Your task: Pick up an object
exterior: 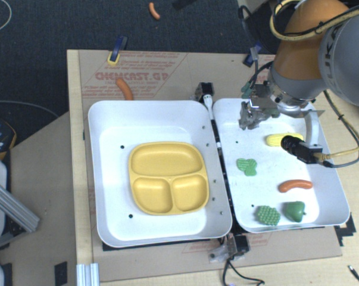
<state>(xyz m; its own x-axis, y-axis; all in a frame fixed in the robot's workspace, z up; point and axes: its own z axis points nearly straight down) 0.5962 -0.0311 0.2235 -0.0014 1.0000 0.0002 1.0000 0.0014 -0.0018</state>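
Note:
My gripper (pixel 249 119) hangs over the back left part of the right bin (pixel 331 186), with nothing seen between its fingers. In that bin lie a yellow piece (pixel 274 140) partly behind the arm's black fitting, a small green leafy piece (pixel 247 166), an orange sausage (pixel 295 186), a green pepper (pixel 294 211) and a green bumpy piece (pixel 267 215). The leafy piece is the closest, a short way in front of the gripper.
The left bin (pixel 105 159) holds a yellow three-compartment tray (pixel 167 177). An orange sausage (pixel 125 89) and a blue-yellow clamp (pixel 116 51) lie on the cardboard behind it. A black clip (pixel 204 91) sits between the bins at the back.

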